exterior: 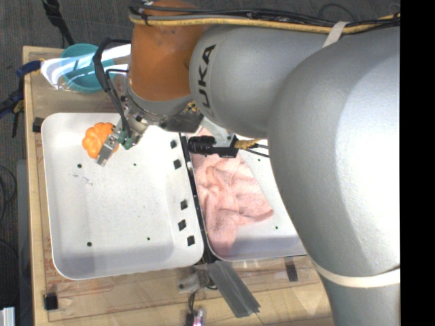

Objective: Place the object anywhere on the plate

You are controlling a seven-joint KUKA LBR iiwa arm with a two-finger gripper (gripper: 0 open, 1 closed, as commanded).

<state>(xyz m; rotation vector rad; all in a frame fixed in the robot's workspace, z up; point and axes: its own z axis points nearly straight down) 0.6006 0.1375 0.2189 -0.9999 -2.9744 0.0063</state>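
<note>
Item: orange object (96, 137), upper left corner of the left bin (115, 250). My pincer (109, 149) sits directly against its right side, low in the bin, presumably positioned for a pick; I cannot tell whether it is open, closed or gripping.
Item: pink cloth (228, 195), crumpled in the right bin (285, 246).
Item: teal dish (81, 70), on the tabletop (109, 294) beyond the left bin, likely my target plate.

A robotics lab: a large grey industrial arm (306, 114) with black cables (224, 20) reaches over two white bins (115, 250) clamped side by side on a plywood bench (136, 291) standing on dark carpet (81, 12).
</note>
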